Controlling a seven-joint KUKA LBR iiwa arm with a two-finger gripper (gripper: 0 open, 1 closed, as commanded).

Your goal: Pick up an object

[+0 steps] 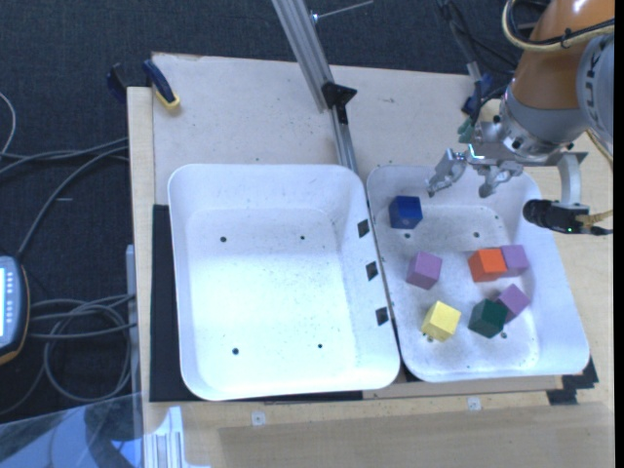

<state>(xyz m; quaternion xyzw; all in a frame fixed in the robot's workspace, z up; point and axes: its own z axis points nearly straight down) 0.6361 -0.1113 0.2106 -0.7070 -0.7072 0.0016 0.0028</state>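
A: Camera view: claw (466, 175) sits over the far rim of the right bin (561, 305), fingers spread apart, nothing between them.

B: Nearest object?

A: Blue cube (406, 212), just below and left of the claw, apart from it, on the bin floor.

B: The rest?

A: Further below the claw: purple cube (424, 270), then yellow cube (441, 321) lowest. Below and right of the claw: orange cube (487, 264) touching a small purple block (515, 257); under those a dark green cube (487, 318) with another purple block (514, 299) against it.

B: Left bin?

A: Left bin (195, 203) is well left of the claw. Metal pole (307, 42) leans in up-left of the claw, foot between the bins.
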